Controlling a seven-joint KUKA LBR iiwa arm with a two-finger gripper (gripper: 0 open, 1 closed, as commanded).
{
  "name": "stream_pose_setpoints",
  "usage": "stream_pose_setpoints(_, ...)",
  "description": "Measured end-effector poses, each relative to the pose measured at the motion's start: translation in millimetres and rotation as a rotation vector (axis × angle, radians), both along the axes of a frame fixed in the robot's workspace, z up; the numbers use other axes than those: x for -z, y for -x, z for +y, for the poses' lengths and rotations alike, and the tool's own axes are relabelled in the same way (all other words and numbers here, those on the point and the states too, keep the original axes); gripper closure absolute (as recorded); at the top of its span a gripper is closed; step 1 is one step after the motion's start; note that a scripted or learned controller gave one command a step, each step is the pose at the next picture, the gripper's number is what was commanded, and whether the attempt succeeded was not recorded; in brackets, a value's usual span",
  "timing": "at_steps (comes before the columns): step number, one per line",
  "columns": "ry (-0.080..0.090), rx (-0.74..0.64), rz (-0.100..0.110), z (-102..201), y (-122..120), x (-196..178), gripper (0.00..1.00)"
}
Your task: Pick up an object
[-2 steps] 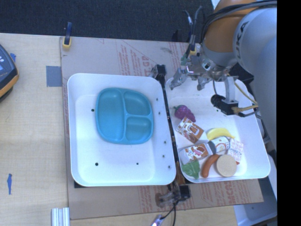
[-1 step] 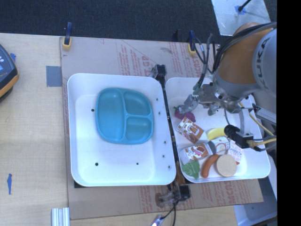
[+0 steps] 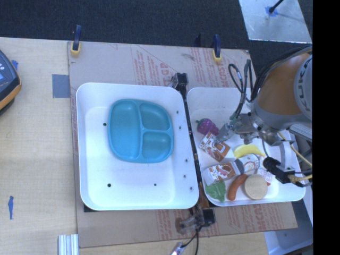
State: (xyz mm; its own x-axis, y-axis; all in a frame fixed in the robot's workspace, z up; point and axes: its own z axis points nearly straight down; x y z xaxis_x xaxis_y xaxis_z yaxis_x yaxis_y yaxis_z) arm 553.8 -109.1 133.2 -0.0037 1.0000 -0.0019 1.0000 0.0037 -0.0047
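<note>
The right bin (image 3: 212,95) holds several small toy foods. Among them are a purple fruit (image 3: 207,126), a red-and-white carton (image 3: 214,148), a yellow banana (image 3: 248,151), a second carton (image 3: 225,170), a green piece (image 3: 215,191), a red sausage (image 3: 237,187) and a round tan bun (image 3: 256,187). My gripper (image 3: 229,132) reaches in from the right and hangs low over the bin's middle, just right of the purple fruit and above the first carton. Nothing visibly sits in its grasp. The arm's grey and orange body (image 3: 281,94) hides the bin's right side.
The left bin (image 3: 133,195) bears a blue divided plate (image 3: 141,130). A black divider edge (image 3: 188,137) runs between the bins. Cables (image 3: 239,81) loop above the wrist. A black part (image 3: 276,169) on the arm overhangs the right bin's front right.
</note>
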Motion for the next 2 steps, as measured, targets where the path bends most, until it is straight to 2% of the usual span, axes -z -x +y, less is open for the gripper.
stream_pose_setpoints(1,0.002,-0.001,-0.027,7,22,23,0.00)
stream_pose_setpoints(2,0.006,-0.002,-0.050,12,34,27,0.00)
